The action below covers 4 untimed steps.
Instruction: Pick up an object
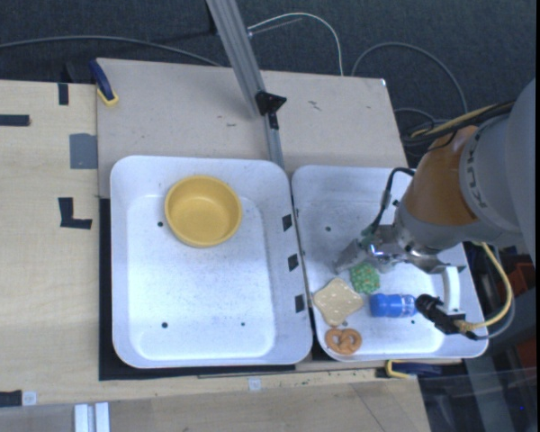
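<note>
Dark carpet surrounds the bench point(189, 106), which carries two white bins side by side. A yellow bowl point(203, 210) sits in the left bin point(198, 322). Reaching from the right, the arm lowers its jaws point(364, 257) into the right bin point(337, 196), just above a green object point(365, 279); whether they are released or clenched cannot be told. Close by lie a tan cracker-like piece point(337, 301), a blue cylinder point(391, 305) and a small pretzel point(344, 340).

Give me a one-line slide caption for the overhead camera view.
Gripper poised over green object in right bin, beside cracker, blue cylinder and pretzel; yellow bowl in left bin.
</note>
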Available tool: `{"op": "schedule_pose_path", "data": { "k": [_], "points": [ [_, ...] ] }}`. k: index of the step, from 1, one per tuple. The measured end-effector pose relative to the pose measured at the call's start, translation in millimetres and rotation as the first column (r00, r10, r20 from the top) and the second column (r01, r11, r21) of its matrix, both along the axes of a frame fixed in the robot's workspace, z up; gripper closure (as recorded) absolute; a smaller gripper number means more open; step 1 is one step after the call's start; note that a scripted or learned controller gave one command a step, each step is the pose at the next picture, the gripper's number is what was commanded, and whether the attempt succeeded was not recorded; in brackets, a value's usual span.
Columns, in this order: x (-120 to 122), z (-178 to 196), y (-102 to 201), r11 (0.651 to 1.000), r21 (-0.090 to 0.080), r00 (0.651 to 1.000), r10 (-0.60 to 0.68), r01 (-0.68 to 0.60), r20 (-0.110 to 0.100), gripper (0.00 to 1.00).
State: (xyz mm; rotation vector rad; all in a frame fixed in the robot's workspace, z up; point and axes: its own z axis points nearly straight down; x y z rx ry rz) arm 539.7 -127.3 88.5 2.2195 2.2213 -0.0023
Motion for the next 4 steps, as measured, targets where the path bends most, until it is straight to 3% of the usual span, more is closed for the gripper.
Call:
{"op": "schedule_pose_path", "data": {
  "k": [1, 4],
  "points": [
    [0.1, 10.9, 1.0, 1.0, 0.002, 1.0, 0.001, -0.001, -0.001, 1.0],
    [18.0, 166.1, 19.4, 1.0, 0.001, 1.0, 0.002, -0.002, 0.006, 1.0]
  ]
}}
